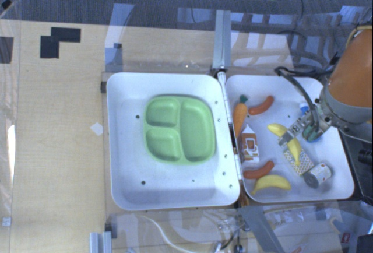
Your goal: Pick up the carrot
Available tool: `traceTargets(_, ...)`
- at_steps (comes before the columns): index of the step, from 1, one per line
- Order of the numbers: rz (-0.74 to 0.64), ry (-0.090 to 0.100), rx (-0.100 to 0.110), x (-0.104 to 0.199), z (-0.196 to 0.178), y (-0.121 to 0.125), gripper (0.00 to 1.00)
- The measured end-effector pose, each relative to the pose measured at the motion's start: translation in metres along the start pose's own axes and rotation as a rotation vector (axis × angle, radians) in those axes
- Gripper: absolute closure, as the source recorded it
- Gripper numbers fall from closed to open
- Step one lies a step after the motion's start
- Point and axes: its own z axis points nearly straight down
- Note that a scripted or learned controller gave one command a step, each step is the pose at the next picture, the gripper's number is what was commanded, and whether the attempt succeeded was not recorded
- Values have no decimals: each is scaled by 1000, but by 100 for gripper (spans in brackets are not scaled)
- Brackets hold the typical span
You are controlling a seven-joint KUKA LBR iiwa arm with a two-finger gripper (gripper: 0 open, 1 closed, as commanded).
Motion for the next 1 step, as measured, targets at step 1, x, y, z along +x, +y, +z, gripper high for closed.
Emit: traceTargets(1, 228, 5, 9, -4, -47, 15, 100)
